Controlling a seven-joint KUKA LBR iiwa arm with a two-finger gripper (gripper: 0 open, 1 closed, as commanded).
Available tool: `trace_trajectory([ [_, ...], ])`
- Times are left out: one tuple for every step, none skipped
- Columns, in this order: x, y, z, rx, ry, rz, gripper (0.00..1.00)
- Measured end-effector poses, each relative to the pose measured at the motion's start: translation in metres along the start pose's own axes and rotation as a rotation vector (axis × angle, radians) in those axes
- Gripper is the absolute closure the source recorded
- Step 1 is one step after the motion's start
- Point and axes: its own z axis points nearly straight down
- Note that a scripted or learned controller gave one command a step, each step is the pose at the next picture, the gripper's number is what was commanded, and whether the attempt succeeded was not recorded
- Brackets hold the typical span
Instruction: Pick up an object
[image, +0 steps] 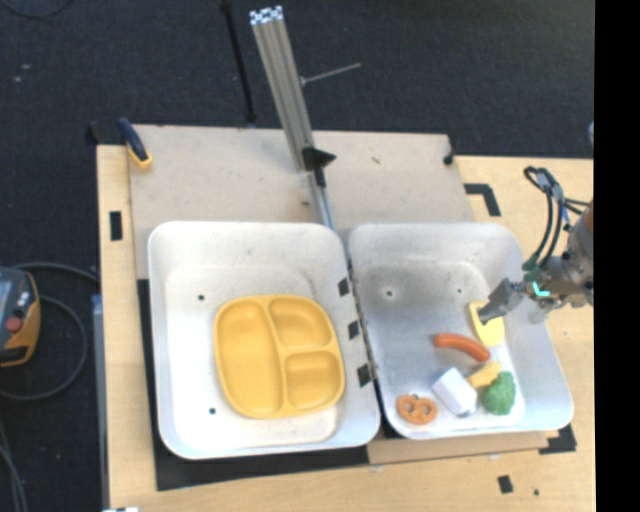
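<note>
- Camera view: the gripper (497, 303) reaches in from the right over the right bin (420, 250), low above its right side.
- Whether the jaws stand apart or together I cannot tell; the tip sits just above a yellow block (489, 330).
- Below the block lies an orange-red sausage (461, 345).
- Further toward the bin's near edge sit a white block (454, 390), a small yellow piece (485, 375), a green broccoli toy (499, 393) and a brown pretzel (416, 408), close together.
- The left bin (190, 270) holds a yellow divided plate (279, 354) with three compartments.
- Both bins rest on the tabletop (220, 175).
</note>
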Motion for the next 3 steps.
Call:
trace_trajectory([
  [0.0,0.0,0.0,-0.001,0.0,0.0,0.0],
  [-0.007,0.005,0.045,0.003,0.0,0.002,0.0],
  [-0.004,0.01,0.107,0.005,0.002,0.001,0.0],
])
